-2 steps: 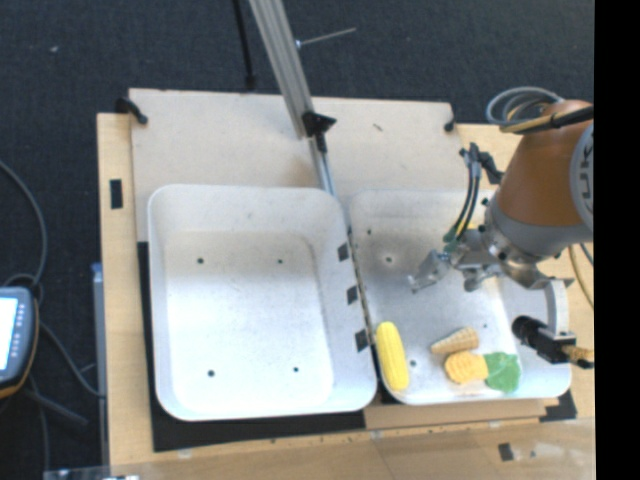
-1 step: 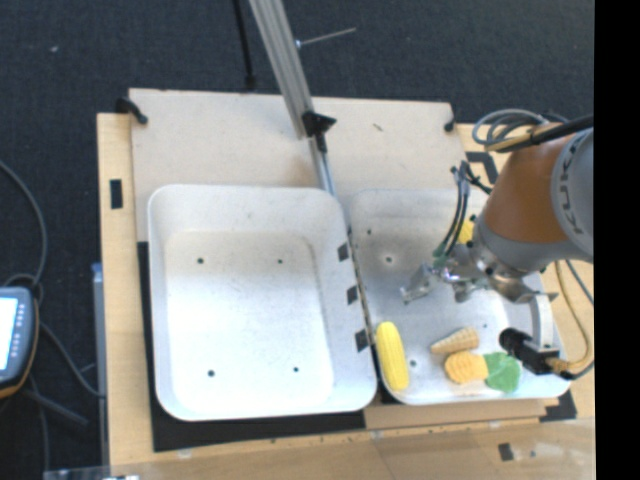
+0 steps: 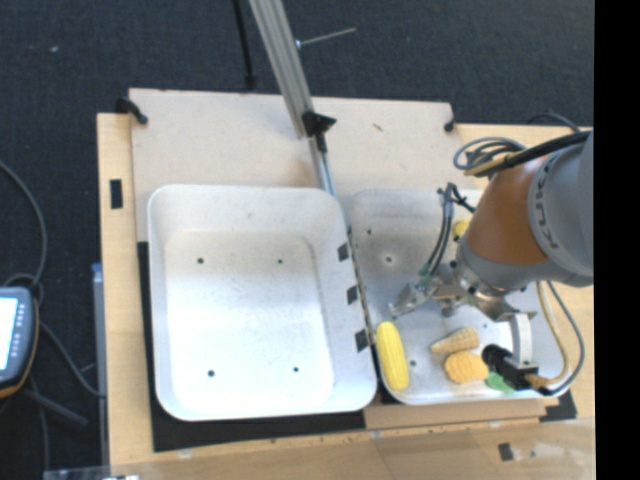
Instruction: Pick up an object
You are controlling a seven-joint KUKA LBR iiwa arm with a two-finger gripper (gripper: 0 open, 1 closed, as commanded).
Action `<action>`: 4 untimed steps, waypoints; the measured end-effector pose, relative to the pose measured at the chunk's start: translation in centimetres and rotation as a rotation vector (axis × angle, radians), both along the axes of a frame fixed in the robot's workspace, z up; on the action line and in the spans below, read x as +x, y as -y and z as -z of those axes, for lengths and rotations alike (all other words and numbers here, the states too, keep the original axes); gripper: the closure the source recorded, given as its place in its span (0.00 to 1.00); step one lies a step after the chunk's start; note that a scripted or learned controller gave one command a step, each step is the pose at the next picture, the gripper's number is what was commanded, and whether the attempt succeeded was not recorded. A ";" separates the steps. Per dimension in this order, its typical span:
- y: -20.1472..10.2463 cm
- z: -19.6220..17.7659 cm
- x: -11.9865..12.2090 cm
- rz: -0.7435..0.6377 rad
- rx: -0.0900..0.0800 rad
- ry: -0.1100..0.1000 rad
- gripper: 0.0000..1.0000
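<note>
Nearby, yellow corn cob (image 3: 391,356), long axis up-down in view; gripper (image 3: 412,300) state unclear.

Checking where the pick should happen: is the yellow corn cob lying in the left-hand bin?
No, the yellow corn cob lies in the right bin, against its left wall near the front.

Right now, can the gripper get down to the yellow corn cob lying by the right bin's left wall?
Probably yes. The gripper hangs over the right bin, just above the yellow corn cob, with bare bin floor between them. The bin's left wall sits close beside the cob and may crowd one finger.
</note>
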State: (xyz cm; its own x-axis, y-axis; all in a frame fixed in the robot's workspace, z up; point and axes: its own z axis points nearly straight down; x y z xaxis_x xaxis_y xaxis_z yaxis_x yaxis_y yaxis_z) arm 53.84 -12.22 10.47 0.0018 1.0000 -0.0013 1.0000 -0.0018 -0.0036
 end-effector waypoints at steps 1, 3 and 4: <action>0.0 -1.4 0.2 0.006 0.001 0.009 1.00; 1.2 -10.9 0.5 -0.004 -0.001 0.011 1.00; -3.7 -12.2 0.7 -0.009 0.002 0.008 1.00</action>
State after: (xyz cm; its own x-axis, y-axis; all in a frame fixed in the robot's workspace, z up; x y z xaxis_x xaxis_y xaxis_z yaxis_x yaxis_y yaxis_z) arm 54.55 -8.55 22.65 -0.0071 1.0000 0.0009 1.0000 0.0071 0.0045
